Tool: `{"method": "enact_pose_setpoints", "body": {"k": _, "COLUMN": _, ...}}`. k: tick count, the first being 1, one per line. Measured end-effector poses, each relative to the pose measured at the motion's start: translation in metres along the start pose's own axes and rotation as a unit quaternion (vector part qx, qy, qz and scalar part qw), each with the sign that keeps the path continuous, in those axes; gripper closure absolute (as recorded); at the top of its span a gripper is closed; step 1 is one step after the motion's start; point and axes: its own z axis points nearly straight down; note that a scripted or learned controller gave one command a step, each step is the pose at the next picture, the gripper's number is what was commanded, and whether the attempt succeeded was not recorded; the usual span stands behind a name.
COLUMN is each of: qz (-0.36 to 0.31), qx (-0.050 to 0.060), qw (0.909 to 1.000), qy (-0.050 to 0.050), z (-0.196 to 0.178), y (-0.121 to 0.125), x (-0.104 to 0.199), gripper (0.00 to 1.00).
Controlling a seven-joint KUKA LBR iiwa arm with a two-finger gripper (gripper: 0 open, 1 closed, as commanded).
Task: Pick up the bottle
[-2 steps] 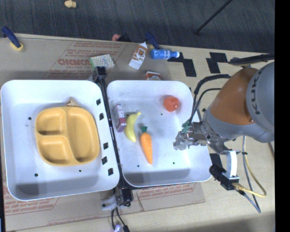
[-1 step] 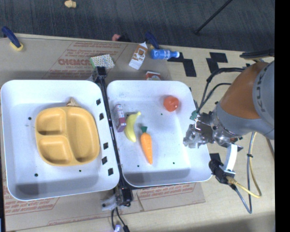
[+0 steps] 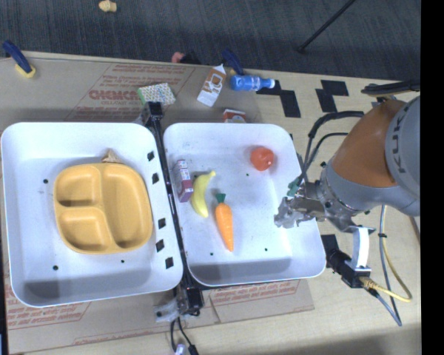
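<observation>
Since I hang over the right bin's edge:
Gripper (image 3: 290, 211): grip state untellable.
Bottle (image 3: 249, 83): on the bench beyond the right bin (image 3: 311, 261); I judge lift clear, approach squarely.

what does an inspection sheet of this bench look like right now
surface: bench under cardboard, two white bins; left bin bears a yellow divided plate
job's things: blue bottle lying on the bench beyond the right bin
clutter: banana, carrot, tomato, small box in right bin; cartons nearby
grippers: gripper over right bin's right edge, holding nothing seen
cables: black and yellow leads by the arm
surroundings: dark carpet
</observation>
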Motion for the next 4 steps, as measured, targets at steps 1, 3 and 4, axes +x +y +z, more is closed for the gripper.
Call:
{"method": "enact_pose_setpoints", "body": {"k": 1, "qz": -0.083, "qx": 0.000, "qw": 0.9965, "qy": 0.000, "z": 0.045, "y": -0.002, "x": 0.010, "gripper": 1.00}}
{"method": "enact_pose_setpoints", "body": {"k": 3, "qz": 0.031, "qx": -0.002, "qw": 0.9995, "qy": -0.001, "z": -0.009, "y": 0.000, "x": 0.000, "gripper": 1.00}}
{"method": "enact_pose_setpoints", "body": {"k": 4, "qz": -0.214, "qx": -0.001, "qw": 0.9769, "qy": -0.001, "z": 0.003, "y": -0.003, "x": 0.020, "gripper": 1.00}}
